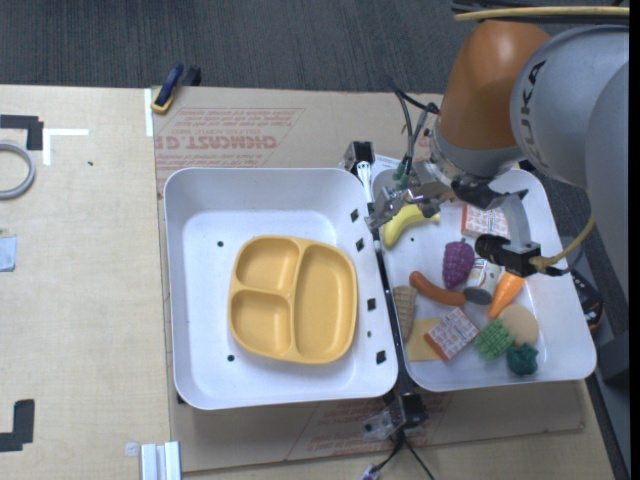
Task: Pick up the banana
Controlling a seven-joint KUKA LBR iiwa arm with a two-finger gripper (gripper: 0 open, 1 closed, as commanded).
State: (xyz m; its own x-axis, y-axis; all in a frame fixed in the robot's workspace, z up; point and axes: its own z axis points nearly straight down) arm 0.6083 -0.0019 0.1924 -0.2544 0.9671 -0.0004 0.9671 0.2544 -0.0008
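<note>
In the right bin (560, 363), near its top-left corner and just beside the wall shared with the left bin (190, 298), the banana (402, 225) lies tilted. The gripper (400, 206) is right at the banana's upper end; whether the pincer is apart, together or clamped on the fruit, I cannot tell, as the wrist and cables cover it.

Step in hand looks like the grasp itself, not yet confirmed. To do it well:
- Close across the banana's narrow width, not along its length, or the curved body will likely slip out.
- Grip nearer the middle of the fruit; a hold at the tip would probably let it swing or drop on lift.
- Mind the bin wall, since the banana sits close to it and one jaw could catch the rim.
- Lift straight up first, slowly, then check the fruit comes along.

Nearby clutter: purple grapes (458, 262) and a sausage (437, 289) lie below the banana, apart from it, a carrot (507, 292) further right. The yellow divided plate (295, 299) sits in the left bin, well apart.
</note>
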